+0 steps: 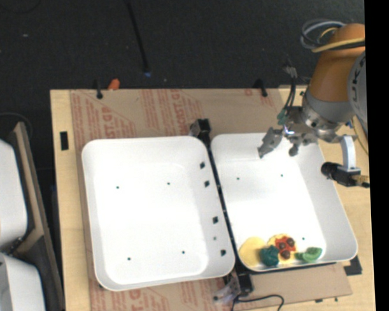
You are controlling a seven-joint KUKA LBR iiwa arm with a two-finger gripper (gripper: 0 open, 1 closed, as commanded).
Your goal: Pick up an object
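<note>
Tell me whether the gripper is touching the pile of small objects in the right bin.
Apart. The camera view shows the gripper over the right bin's far end, while the pile of small objects sits at its near edge, with bare white floor between them.

A brown cardboard sheet (148,115) covers a pale wooden bench (69,207); behind it lies dark floor (177,37) crossed by a black cable (137,36).

Wooden bench (69,207), topped with brown cardboard (142,115). On that, two white bins (98,212) (330,204), side by side, touching.
</note>
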